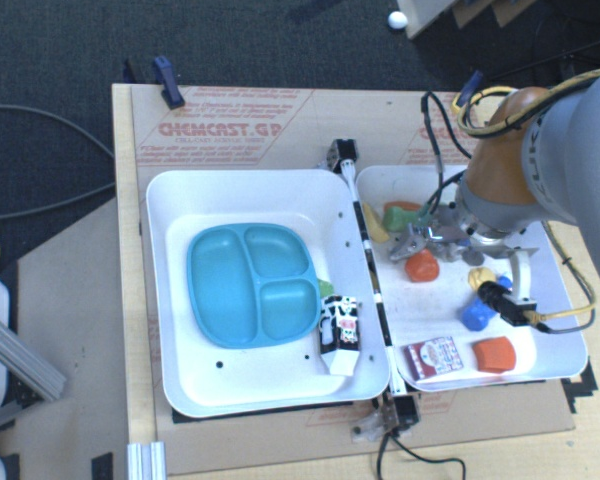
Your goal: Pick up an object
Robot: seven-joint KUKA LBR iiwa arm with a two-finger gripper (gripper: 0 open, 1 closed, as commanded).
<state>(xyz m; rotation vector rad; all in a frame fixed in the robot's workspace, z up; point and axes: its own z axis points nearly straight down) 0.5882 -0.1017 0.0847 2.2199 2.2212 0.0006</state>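
We read red print "CHEMCAST GP" on brown board (220, 128) behind left bin (170, 193). Smaller red lines around it too blurred. Print on red packet (435, 356) in right bin (560, 353) unreadable.

We see the gripper (416, 240) low in the right bin (550, 360), just above an orange-red object (422, 266). A blue piece (476, 315), a red block (494, 354) and a red-and-white packet (435, 357) lie nearby. The left bin (170, 208) holds a blue divided plate (252, 284) (three compartments) and a black-and-white carton (340, 330).
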